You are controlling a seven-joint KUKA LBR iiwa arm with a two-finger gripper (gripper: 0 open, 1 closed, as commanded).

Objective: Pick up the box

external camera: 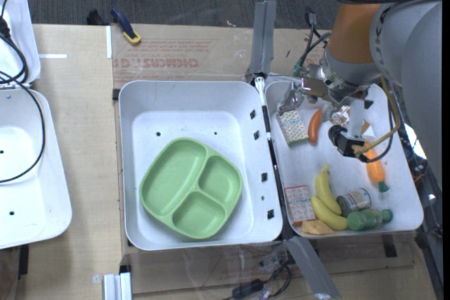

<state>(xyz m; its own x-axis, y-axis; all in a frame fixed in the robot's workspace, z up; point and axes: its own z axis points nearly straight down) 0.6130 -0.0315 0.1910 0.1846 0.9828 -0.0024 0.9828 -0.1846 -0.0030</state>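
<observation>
Box (292, 127) first: it is a small pale, speckled carton lying flat in the right bin (410, 187), up in the far left corner, close to the wall that this bin shares with its neighbour. Right over the box's far end hangs the gripper (289, 101), a glint of metal at the end of the grey arm (415, 24), which reaches in from the right with its orange band (351, 28) above the wrist. From where I stand, I cannot tell whether the hand is spread or pressed together, nor whether it touches the carton at all; the two look very close. Just beside the box, to its right, lies a small red-orange piece like a pepper or carrot (314, 124). Past that, cables and a black fitting (342, 142) dangle from the wrist, with an orange carrot (376, 171) near the bin's right wall. Towards the near edge of the same bin there is a flat packet with red print (300, 201), well apart from the box, then a pair of yellow bananas (322, 194) just beside it, a small tin (354, 200) lying on its side, and a green bottle-like thing (368, 219) against the front rim. The left bin (128, 151) holds one green divided plate (191, 187), sitting towards its near side. Behind both bins, brown cardboard (169, 53) covers the bench, with a blue and yellow clamp (125, 28) at its far edge.
</observation>
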